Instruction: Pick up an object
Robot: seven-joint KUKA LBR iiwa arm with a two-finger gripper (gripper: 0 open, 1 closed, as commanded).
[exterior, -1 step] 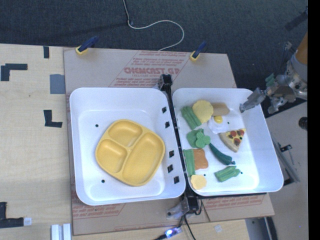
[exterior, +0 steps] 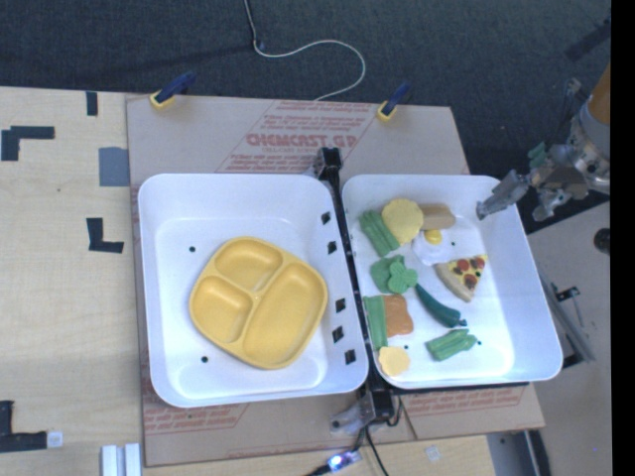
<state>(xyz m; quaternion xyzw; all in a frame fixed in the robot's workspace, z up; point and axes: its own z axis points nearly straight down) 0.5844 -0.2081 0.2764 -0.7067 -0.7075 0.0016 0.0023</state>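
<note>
The right bin [exterior: 531, 305] holds several toy foods: a yellow round piece [exterior: 402, 218], a fried egg [exterior: 430, 247], a pizza slice [exterior: 463, 276], a broccoli floret [exterior: 394, 276], a dark green pickle [exterior: 439, 306], a green bean pod [exterior: 451, 345], an orange toast [exterior: 398, 315] and a yellow slice [exterior: 394, 362]. My gripper [exterior: 521, 204] hangs over that bin's far right corner, raised above the food. It is open, with nothing between its fingers.
A yellow divided plate [exterior: 260, 302] lies in the left bin [exterior: 159, 266]. A black divider [exterior: 342, 256] runs between the bins. Both bins rest on a cardboard sheet [exterior: 288, 142] held by blue-and-yellow clamps [exterior: 172, 89]. A white cable [exterior: 298, 48] loops behind.
</note>
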